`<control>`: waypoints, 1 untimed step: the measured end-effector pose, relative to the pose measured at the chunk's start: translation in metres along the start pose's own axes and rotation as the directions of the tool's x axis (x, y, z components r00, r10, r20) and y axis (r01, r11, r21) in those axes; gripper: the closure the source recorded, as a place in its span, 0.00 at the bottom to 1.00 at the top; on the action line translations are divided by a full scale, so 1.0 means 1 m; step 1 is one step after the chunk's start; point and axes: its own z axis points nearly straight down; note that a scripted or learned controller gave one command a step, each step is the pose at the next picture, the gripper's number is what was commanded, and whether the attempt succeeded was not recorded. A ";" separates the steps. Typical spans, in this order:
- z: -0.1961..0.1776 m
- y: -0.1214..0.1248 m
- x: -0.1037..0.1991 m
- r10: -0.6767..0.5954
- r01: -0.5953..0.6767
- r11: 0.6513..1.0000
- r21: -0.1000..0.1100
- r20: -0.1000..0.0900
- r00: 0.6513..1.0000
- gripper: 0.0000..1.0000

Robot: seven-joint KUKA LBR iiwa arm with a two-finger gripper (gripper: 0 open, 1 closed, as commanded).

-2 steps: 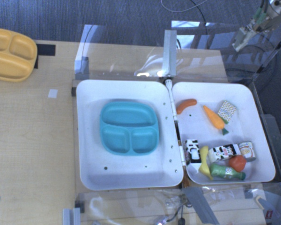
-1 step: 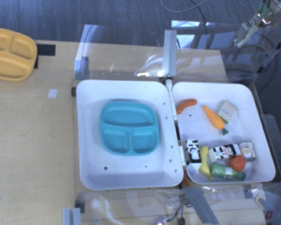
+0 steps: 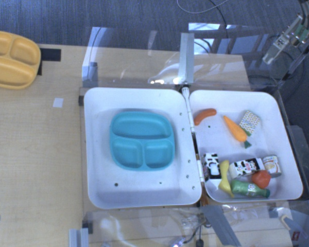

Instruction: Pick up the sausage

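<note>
Overhead, at about 1 o'clock in the camera view, the gripper [image 3: 278,45] was seen hanging outside the two bins, above the dark floor beyond the bench's far corner. Whether it was released or clenched could not be told, as it was small and blurred. Nothing was seen held in it or touched by it.

The sausage [image 3: 205,115] was found well apart from the gripper, at roughly 8 o'clock from it. It lay on the floor of the right bin [image 3: 286,138], in that bin's 10 o'clock corner, close to the divider between the bins. It was shown as a short, smooth, slightly curved orange-red piece with rounded ends.

A tapered orange carrot [image 3: 236,129] with a green tip was seen just beside the sausage at its 4 o'clock. A small checked packet [image 3: 250,121] was placed at the carrot's 2 o'clock. Along the right bin's 6 o'clock side a cluster was gathered: a black-and-white carton [image 3: 211,166], a yellow banana [image 3: 224,176], a green bottle [image 3: 250,189], a red tomato [image 3: 261,179] and a small can [image 3: 271,164].

In the left bin [image 3: 98,189] a glossy teal plate [image 3: 142,140] with three compartments was laid flat. At 10 o'clock on the pale wooden bench [image 3: 36,163] a yellow divided plate [image 3: 10,58] was seen.
</note>
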 end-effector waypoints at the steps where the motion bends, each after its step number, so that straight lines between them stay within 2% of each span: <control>1: -0.014 0.002 0.000 -0.003 0.004 1.000 -0.007 0.008 1.000 1.00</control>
